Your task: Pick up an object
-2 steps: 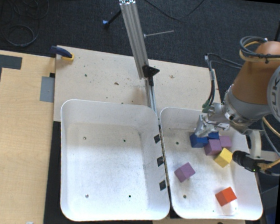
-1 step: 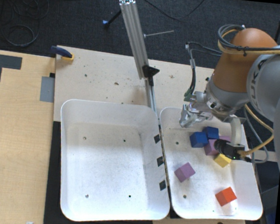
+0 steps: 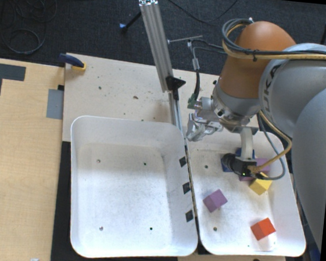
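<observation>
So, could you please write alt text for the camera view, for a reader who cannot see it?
A grey robot arm reaches in from the right, its pincer above the far left corner of the right bin, beside the left bin. The right bin holds a purple cube, an orange cube and a yellow block.

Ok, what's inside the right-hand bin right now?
A purple cube, an orange cube and a yellow block lie in the right bin. The arm covers its far corner, so anything there is hidden.
</observation>
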Controlling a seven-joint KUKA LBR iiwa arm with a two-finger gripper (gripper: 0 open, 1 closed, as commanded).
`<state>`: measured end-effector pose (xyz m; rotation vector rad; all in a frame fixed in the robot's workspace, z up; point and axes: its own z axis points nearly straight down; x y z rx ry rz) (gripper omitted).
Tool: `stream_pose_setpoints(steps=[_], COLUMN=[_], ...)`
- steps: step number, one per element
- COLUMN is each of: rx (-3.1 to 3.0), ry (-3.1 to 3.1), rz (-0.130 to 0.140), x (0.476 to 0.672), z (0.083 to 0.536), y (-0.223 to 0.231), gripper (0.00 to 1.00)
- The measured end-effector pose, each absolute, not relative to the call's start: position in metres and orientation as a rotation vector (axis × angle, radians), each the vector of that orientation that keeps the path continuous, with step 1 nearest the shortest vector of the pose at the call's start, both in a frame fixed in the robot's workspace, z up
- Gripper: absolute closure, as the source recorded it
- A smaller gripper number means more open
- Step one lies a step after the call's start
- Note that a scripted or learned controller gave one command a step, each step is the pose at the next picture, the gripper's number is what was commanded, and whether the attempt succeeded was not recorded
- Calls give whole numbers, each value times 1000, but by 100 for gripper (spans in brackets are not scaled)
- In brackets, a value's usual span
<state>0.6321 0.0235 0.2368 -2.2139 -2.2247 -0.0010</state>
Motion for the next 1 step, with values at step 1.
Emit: stream_pose_setpoints(steps=[1], rx=[-2216], ry=[-2225], rz=[0], x=[653], z=[240], y=[73], gripper=[100])
